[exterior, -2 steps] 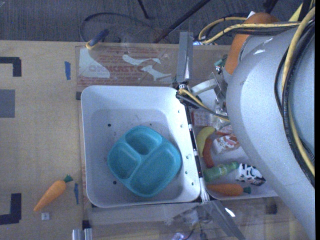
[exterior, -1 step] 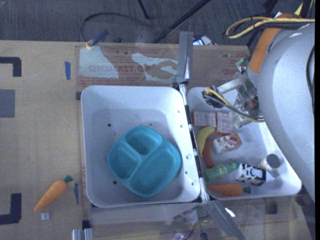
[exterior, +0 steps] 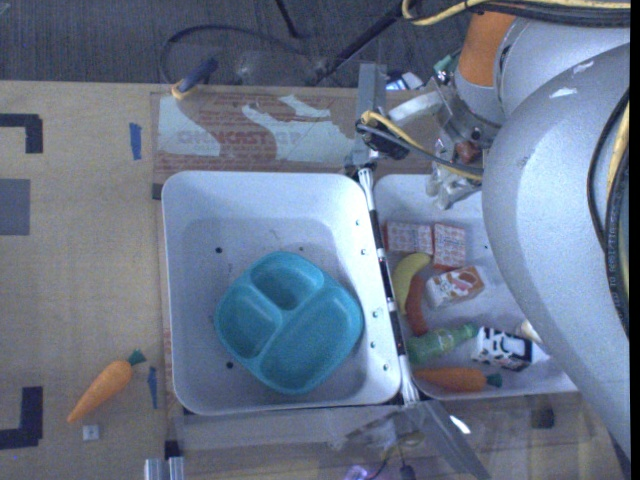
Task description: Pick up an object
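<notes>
My gripper [exterior: 447,182] hangs over the back of the right bin [exterior: 392,194], just above two red-and-white packets [exterior: 428,240]. Nothing shows in its grasp. Below the packets lie a yellow banana [exterior: 407,271], a small white carton with an orange picture [exterior: 455,285], a red sausage [exterior: 415,314], a green bottle [exterior: 440,343], a black-and-white cow-print carton [exterior: 500,348] and an orange carrot [exterior: 455,378]. The grey arm [exterior: 560,218] covers the bin's right side.
The left bin [exterior: 200,208] holds a teal divided plate [exterior: 290,320]. A second toy carrot [exterior: 100,389] lies on the bench left of the bins. Cables [exterior: 400,138] loop near the wrist above the wall between the bins.
</notes>
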